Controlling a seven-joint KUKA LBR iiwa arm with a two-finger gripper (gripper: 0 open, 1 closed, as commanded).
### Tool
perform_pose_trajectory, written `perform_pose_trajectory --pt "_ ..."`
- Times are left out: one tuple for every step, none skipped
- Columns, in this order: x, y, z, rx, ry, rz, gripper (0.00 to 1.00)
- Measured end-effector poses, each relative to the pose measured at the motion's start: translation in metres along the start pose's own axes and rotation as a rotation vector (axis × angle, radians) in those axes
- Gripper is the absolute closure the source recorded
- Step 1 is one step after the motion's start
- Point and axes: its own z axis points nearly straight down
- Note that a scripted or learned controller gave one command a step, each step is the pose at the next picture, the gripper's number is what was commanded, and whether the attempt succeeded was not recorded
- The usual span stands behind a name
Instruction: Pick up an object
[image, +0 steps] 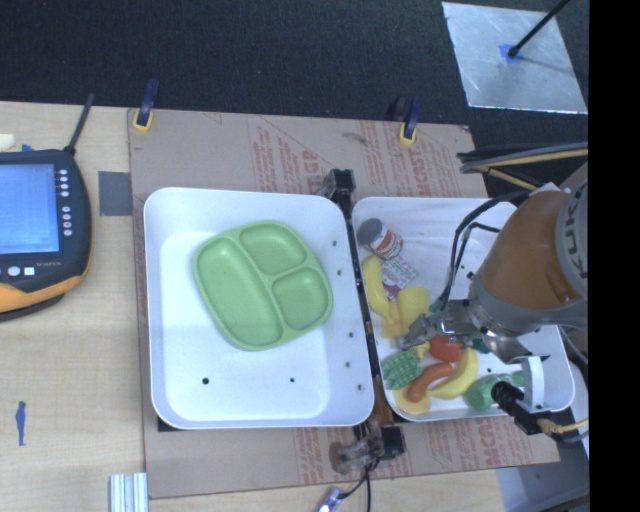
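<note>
1. Layout: two white bins sit side by side on the desk. The left bin (180, 390) at frame centre holds a green divided plate (262, 284). The right bin (440, 215) at centre right holds a heap of toy food.
2. Arm: the arm (528, 262) enters from the right edge. Its hand (432, 328) is low over the heap, near the middle of the right bin.
3. Hand state: cannot be determined; the wrist and the clutter hide the tips. No item is visibly gripped.
4. Candidate items: a yellow banana (380, 290) lies along the bin's left wall; a small can (379, 239) lies above it; a red sausage-shaped piece (430, 379) and a green ridged piece (401, 367) lie at lower left of the heap.
5. Handling estimate: the items look like light, stiff, smooth plastic, so they are likely to slip or roll under pressure.
6. Recommended grip: close across the narrow width of a long piece, near its middle, where neighbours leave room.
</note>
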Motion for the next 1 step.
perform_pose_trajectory --pt "-0.001 0.0001 -0.0105 0.001 -0.001 -0.004 1.0"
